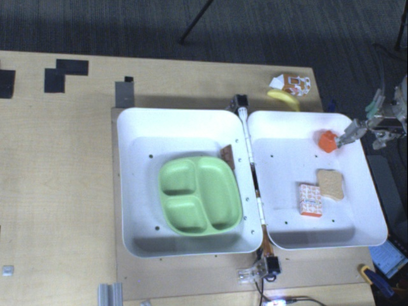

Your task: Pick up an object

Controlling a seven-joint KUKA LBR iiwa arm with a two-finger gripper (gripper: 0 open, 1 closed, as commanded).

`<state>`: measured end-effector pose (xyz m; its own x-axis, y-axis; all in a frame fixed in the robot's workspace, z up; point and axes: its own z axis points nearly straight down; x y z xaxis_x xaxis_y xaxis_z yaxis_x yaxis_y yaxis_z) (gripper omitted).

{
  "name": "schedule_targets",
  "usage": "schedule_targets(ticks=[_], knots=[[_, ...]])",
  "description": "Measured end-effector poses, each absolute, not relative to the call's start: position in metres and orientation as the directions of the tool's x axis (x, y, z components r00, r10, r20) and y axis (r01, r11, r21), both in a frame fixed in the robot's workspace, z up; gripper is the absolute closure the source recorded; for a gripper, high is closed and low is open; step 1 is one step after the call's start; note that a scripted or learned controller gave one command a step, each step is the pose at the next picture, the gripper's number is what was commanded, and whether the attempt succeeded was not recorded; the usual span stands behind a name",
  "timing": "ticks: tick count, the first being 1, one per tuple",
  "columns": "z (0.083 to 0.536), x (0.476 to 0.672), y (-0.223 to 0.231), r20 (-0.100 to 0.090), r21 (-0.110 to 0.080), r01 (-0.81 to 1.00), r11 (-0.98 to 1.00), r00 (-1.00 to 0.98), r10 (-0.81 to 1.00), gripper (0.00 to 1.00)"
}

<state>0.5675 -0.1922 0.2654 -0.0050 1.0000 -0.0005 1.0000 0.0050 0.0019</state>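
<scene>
Gripper (354, 132) at the far right edge of the right bin (280, 231), jaws apart with one thin finger reaching toward the orange object (326, 141), which lies just left of the tip, nothing held between them. Nearer the camera from the jaws: tan sponge-like block (331, 184) and patterned box (310, 199), touching. Well left, green divided tray (199, 195) in the left bin (137, 171).

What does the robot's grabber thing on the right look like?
The end effector is small, metallic and silvery grey, with thin pale fingers tapering to a point. Behind it sits blocky grey hardware with dark parts. It is too blurry to make out any markings or cables.
</scene>
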Motion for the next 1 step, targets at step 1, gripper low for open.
schedule_targets(ticks=[1], knots=[[0.088, 0.5764, -0.1367, 0.0, 0.004, 1.0, 0.005, -0.005, 1.0, 0.0]])
